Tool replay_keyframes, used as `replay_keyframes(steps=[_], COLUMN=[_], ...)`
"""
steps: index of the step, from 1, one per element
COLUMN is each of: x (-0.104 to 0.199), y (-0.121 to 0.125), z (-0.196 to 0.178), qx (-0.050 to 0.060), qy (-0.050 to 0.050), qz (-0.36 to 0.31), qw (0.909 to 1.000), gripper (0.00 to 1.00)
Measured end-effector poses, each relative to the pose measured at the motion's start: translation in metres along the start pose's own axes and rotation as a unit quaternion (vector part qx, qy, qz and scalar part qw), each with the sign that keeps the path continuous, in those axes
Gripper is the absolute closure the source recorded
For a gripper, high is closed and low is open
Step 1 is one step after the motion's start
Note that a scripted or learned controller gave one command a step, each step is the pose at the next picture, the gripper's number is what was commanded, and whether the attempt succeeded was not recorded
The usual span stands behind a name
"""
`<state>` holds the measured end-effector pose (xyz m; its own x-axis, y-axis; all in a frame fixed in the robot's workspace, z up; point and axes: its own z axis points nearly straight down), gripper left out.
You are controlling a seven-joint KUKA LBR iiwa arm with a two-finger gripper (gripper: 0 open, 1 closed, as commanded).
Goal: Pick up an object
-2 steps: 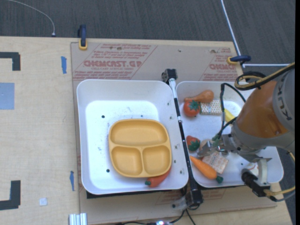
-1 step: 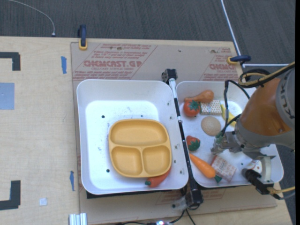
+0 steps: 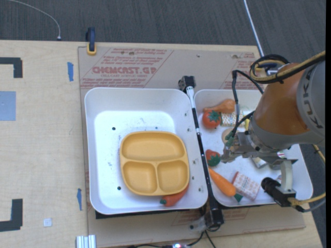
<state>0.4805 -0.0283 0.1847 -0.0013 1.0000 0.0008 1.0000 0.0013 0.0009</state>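
The right bin (image 3: pixel 305 182) holds several toy foods: a red tomato (image 3: pixel 211 119), an orange piece (image 3: pixel 223 107) behind it, a small patterned block (image 3: pixel 228 119), a strawberry (image 3: pixel 212 157), a carrot (image 3: pixel 224 185) and a pink wrapped packet (image 3: pixel 245 185). My gripper (image 3: pixel 234 150) reaches down into the middle of this bin, just right of the strawberry and above the carrot. The arm's wrist covers the bin's centre and hides the fingertips.
The left bin (image 3: pixel 98 138) bears a yellow three-compartment plate (image 3: pixel 153 161), with a red-orange pepper (image 3: pixel 173 199) lying against the plate's front edge. A black bracket (image 3: pixel 186 82) sits at the back between the bins. Cables loop over the arm at the right.
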Motion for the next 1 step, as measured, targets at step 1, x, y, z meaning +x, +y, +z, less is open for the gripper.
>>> replay_keyframes(steps=[1], x=[-0.0594], y=[-0.0011], z=[0.0001], qx=[0.000], qy=[-0.001], qz=[0.001], qw=[1.0000], gripper=[1.00])
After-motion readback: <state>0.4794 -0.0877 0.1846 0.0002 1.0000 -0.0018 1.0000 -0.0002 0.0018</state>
